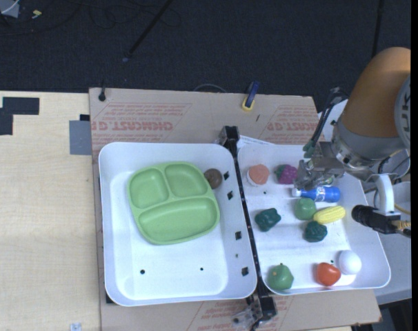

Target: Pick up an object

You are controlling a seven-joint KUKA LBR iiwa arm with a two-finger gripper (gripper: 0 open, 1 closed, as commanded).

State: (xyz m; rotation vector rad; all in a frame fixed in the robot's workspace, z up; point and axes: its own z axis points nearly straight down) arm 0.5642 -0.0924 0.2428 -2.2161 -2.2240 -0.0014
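Low over the right bin (374,271), near its upper right part, the gripper (312,179), hung from the grey arm with its orange band (380,95) reaching in from the right; whether open or closed, impossible to tell at this angle. Just beneath it, touching or nearly so, a small blue and white bottle (321,194) lying on its side. Immediately left of the gripper, a purple piece (287,174), and further left a round salmon-pink piece (259,174) near the divider between the bins. Just below the bottle, a light green round piece (304,208) pressed against a yellow corn cob (329,214), with a dark green piece (315,232) right under the cob. Off to the left of those, alone on the white floor, another dark green piece (267,218). Along the near edge of the same bin, a green apple-like fruit (280,276), a red tomato-like piece (327,274) and a white egg-like ball (349,261), the last two side by side. Across the divider, in the left bin (119,267), a green sectioned plate (174,202) lying flat, and a small brown round piece (213,178) just beside its upper right corner. Beneath both bins, cardboard (161,119) on a pale wooden bench (36,219).
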